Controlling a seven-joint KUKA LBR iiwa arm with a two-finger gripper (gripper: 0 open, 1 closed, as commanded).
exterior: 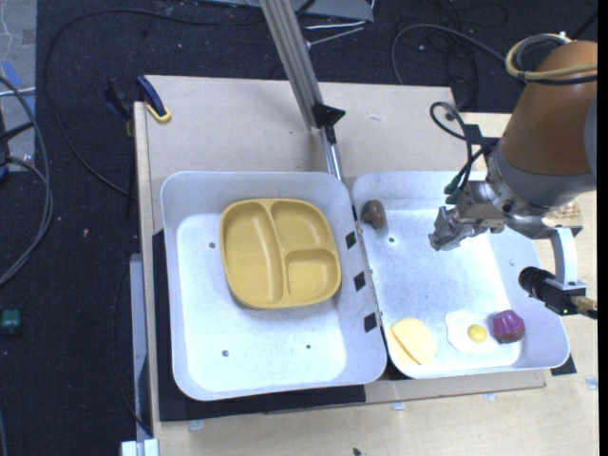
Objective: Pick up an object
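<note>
Glossy purple lump (508, 326) beside flat fried egg (472, 332), speckled bin (427, 274).

My pale wooden bench (247, 126) stands on a dark floor (76, 112) strewn with black cables (66, 160), a slanted metal pole (290, 46) rising behind.

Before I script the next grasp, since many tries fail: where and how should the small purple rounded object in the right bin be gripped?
Probably across the middle of the small purple rounded object, coming straight down. It looks compact and lumpy, with no handle. The flat fried-egg toy lies against its left side and the right bin's rim curves close on the right, so set the fingers along the other axis.
</note>
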